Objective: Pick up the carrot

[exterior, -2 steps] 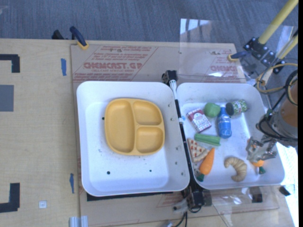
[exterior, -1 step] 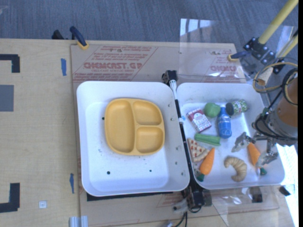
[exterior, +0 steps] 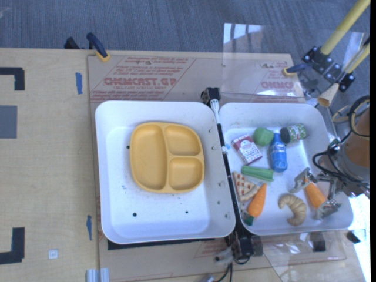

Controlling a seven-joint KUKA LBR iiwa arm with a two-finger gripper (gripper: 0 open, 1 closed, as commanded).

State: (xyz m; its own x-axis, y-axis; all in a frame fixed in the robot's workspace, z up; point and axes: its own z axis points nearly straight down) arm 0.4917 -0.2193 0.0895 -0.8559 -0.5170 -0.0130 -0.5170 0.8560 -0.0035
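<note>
The carrot (exterior: 257, 199), orange with a green top, lies tilted in the right bin (exterior: 338, 219) near its front left, beside a pizza slice (exterior: 243, 184). My gripper (exterior: 316, 194) is low at the bin's right side, well to the right of the carrot and apart from it. Its metal fingers (exterior: 301, 180) stand open, and a second small orange tapered piece (exterior: 315, 195) lies in the gap between them. Whether the fingers touch that piece is unclear.
The right bin also holds a croissant (exterior: 294, 208), a green pod (exterior: 257, 173), a blue bottle (exterior: 278, 157), a red box (exterior: 247, 148) and two green items (exterior: 262, 136) at the back. A yellow divided plate (exterior: 166, 156) sits in the left bin (exterior: 111, 175).
</note>
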